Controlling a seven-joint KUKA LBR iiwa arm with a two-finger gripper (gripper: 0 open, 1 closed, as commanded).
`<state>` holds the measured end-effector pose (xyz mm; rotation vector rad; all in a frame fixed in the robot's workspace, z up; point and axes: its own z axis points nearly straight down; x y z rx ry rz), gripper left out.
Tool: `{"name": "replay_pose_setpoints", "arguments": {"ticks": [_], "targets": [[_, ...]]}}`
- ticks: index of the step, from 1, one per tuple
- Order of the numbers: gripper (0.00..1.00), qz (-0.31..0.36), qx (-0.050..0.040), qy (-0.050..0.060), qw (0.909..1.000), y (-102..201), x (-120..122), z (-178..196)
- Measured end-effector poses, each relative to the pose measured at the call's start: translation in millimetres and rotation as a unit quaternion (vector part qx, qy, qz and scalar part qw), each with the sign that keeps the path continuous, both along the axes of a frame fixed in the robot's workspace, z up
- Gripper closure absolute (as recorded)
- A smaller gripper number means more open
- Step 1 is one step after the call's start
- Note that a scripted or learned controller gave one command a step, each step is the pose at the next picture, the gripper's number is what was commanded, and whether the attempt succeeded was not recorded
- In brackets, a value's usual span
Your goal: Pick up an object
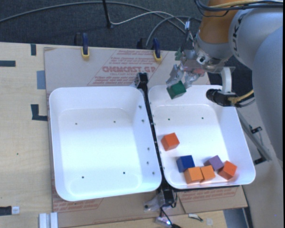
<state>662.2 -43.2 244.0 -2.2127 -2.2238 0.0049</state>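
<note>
One green block point(176, 90), small, stiff and likely light, sat clamped by its flat sides between the gripper's point(180, 83) fingers, far right.

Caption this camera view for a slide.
Gripper lifts a green block above the right bin.

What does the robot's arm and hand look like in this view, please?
The arm is bulky, rounded and grey, with a glossy orange band above the wrist. Thin cables loop beside that band. The hand is a small metallic assembly.
</note>
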Motion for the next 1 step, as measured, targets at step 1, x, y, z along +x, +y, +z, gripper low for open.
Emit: {"name": "replay_pose_setpoints", "arguments": {"ticks": [1], "targets": [[1.00,-0.001,-0.0010,0.000,1.0000,54.6,9.1,-58.0]]}}
